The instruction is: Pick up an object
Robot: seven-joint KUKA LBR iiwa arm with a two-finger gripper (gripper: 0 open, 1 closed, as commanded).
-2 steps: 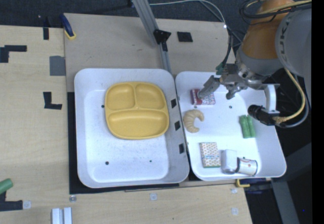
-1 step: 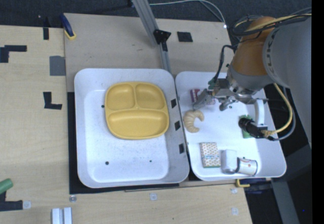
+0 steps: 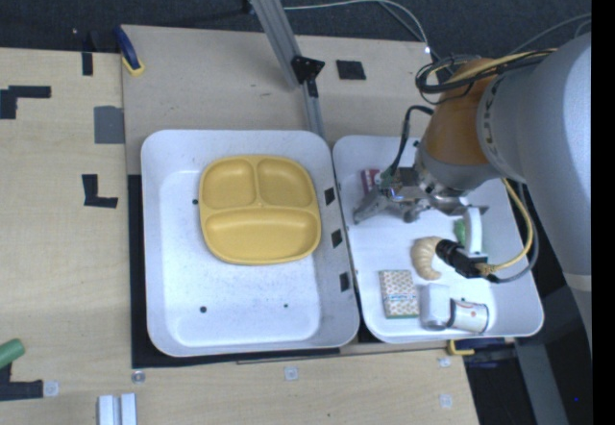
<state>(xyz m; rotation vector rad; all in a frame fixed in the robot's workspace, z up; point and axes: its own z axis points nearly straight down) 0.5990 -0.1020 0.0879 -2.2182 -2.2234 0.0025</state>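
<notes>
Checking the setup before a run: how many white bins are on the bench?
2. The left bin holds a yellow divided plate; the right bin sits beside it and holds a tan pastry. None looks hidden.

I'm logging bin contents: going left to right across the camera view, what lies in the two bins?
yellow divided plate → patterned square packet → white container

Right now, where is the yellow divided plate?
In the camera view, the yellow divided plate lies in the left bin, toward its far half. The arm is over the right bin beside it.
</notes>
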